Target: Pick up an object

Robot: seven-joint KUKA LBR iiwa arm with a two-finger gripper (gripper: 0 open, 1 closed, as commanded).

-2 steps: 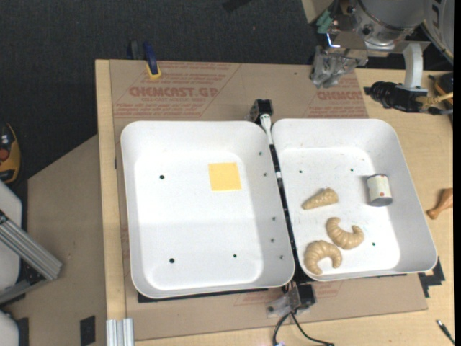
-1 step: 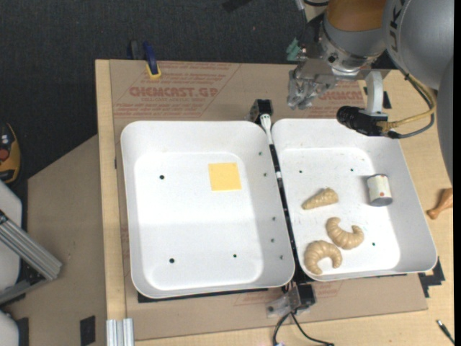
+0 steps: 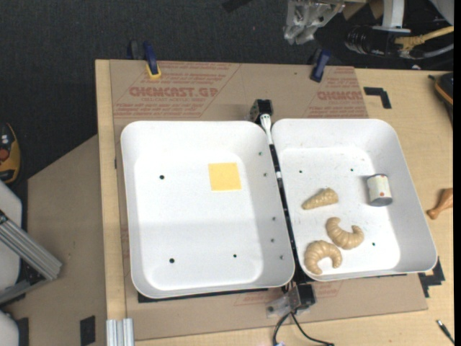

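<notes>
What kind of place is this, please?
Probably a robotics lab test bench. Two white bins sit clamped on a board, holding test items: a yellow square, croissant-shaped pieces and a small cylinder. The pincer hangs above the far edge.

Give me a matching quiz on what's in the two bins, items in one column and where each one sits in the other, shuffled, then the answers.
Things:
1. yellow square
2. grey cylinder
3. cone-shaped pastry
4. croissant

Places:
A. right bin, near its front edge
B. left bin, alone, toward the back
C. right bin, close to its right wall
D. right bin, about mid-bin, left of the cylinder

Pairs: 1-B, 2-C, 3-D, 4-A
</notes>
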